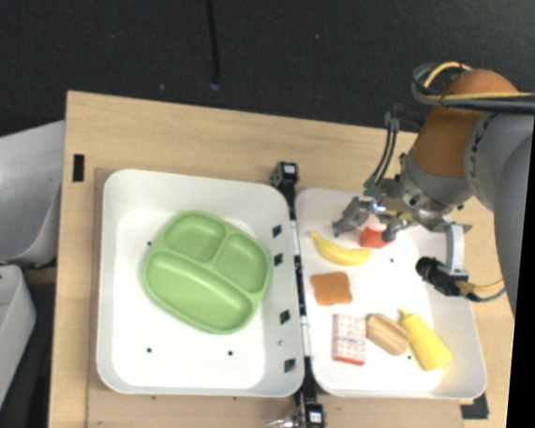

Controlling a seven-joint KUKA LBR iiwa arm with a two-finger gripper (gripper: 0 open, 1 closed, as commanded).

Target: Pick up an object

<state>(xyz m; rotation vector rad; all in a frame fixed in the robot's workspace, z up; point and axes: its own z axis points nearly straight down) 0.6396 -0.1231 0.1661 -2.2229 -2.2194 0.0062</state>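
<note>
partly hidden, a small red object point(373, 235) sits between the spread fingers of the tool point(372, 223).

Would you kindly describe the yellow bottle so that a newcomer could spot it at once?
Look in the right bin, the one without the green plate. Toward its near right corner lies the yellow bottle, beside the hot dog. Unlike the curved banana, it is straight, with a pointed cap.
</note>
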